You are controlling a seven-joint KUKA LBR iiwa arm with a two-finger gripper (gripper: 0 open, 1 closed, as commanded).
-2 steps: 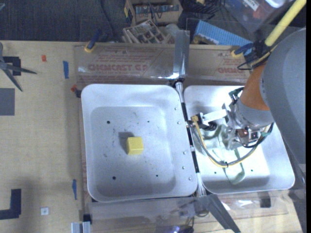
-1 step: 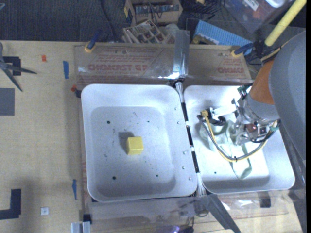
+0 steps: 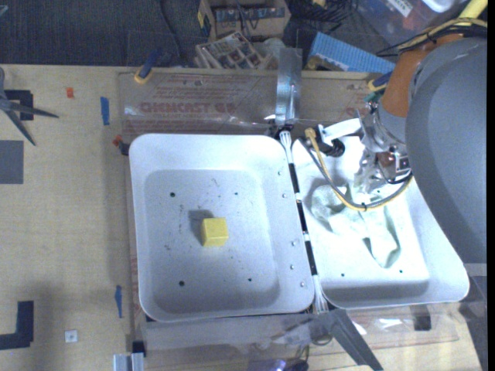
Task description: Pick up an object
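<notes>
Gripper (image 3: 374, 178) poised low in the right-hand bin (image 3: 441, 280), cables looped about its wrist: whether it is released or clenched you cannot tell from this overhead angle, and nothing is visibly held. Just beneath and beside it lies a pale, crumpled cloth (image 3: 380, 239), the nearest candidate for the pick; the yellow block (image 3: 215, 231) sits well apart from it, across the divide in the left-hand bin (image 3: 155, 161). To do this step well, you likely want the descent centred over a raised fold of the cloth rather than its flat edge, closing only once low enough to catch fabric, then lifting straight up, clear of the bin wall and the trailing cables. Count: two white bins, one yellow block, one pale cloth as far as can be made out, one arm.
</notes>
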